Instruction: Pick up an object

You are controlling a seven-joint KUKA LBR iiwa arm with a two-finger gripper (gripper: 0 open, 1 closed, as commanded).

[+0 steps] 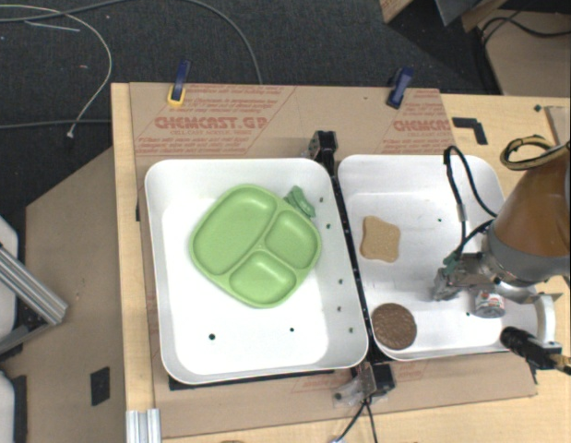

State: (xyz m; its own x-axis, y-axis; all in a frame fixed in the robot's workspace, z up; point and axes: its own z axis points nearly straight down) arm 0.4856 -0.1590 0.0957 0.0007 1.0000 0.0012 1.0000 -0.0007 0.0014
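The desk carries 2 shallow white bins set edge to edge, likely so a thing lifted from one can be dropped in the other without much travel. The left bin holds a green divided plate lying flat near its middle, with a small green piece touching the plate's upper right rim. The right bin has the 2 likeliest things to pick: a tan slice shaped like toast lying flat towards the bin's left side, and a round brown disc down by the near left corner, close against the wall.

The arm comes in from the right and hangs low over the right bin, its gripper near the floor of the bin, beside the tan slice but well apart from it and from the disc. I see nothing between its fingers, and from this slant I cannot tell whether they stand apart or together. My guess is that it is low because it is trying for a grasp, though it sits over bare white floor
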